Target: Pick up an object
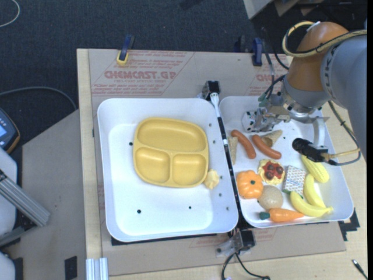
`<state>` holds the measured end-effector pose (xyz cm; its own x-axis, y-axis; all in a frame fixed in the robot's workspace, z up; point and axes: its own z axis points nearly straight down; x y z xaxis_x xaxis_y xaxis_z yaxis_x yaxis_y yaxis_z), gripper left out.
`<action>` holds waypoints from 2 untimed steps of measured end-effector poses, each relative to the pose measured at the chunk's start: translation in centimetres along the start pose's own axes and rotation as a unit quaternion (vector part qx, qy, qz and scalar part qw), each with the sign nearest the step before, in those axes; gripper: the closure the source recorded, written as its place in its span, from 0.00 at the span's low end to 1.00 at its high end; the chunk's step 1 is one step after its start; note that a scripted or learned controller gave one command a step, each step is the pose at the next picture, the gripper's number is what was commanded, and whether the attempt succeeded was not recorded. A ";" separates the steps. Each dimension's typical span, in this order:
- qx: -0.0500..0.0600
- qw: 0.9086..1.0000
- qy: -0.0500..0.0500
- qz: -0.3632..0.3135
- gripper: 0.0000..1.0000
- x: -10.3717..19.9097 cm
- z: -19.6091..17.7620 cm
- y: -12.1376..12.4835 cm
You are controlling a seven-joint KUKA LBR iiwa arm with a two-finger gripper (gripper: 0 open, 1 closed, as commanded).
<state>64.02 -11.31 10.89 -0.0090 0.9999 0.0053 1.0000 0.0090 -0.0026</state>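
Nearest, along the right bin's (344, 212) front edge: a carrot (285, 216) at six o'clock, a beige ball (270, 198) just above it, bananas (312, 191) at four. Further in, a small orange pumpkin (250, 185), a pizza slice (272, 171), a silvery wrapped block (294, 179). Mid-bin, two sausages (256, 144) lying side by side. In the left bin (111, 174), a yellow divided plate (171, 151), a pale lump (211, 179) touching its four o'clock corner. Farthest, at twelve o'clock of the right bin, the gripper (260, 119) low over the floor; opening of the claw and any hold impossible to tell.
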 end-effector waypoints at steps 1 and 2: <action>-0.004 1.000 -0.004 0.004 1.00 0.3 -6.2 0.4; -0.003 1.000 -0.003 0.004 1.00 0.4 -11.2 0.5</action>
<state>64.50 -10.99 22.10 -0.0010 1.0000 -0.0008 1.0000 0.0010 0.0026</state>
